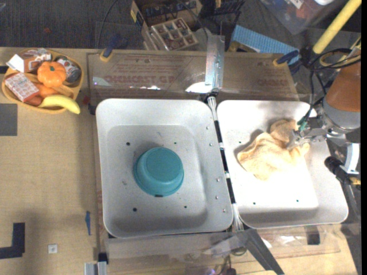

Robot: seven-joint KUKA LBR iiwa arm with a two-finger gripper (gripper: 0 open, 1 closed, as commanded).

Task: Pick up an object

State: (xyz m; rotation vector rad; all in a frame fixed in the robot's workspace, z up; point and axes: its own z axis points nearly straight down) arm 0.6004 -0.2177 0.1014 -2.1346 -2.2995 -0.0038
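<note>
One crumpled, pale-yellow cloth (268, 150) is lying in the right bin (275, 202); one teal bowl (159, 171) is sitting in the left bin (155, 116); the claw (301, 135) is touching the cloth's right edge.

Two white bins (109, 119), one teal bowl (159, 171), one cloth (266, 153).

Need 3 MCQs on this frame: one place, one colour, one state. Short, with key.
1. Where does the cloth lie?
A left bin
B right bin
C on the bench

2. What colour is the bowl?
A teal
B red
C yellow

3. How does the bowl rest in the left bin?
A upright
B on its side
C upside down

Key: 1 B, the crumpled cloth sits in the bin beside the gripper. 2 A, it is plainly teal. 3 C, its flat base faces up.
</note>
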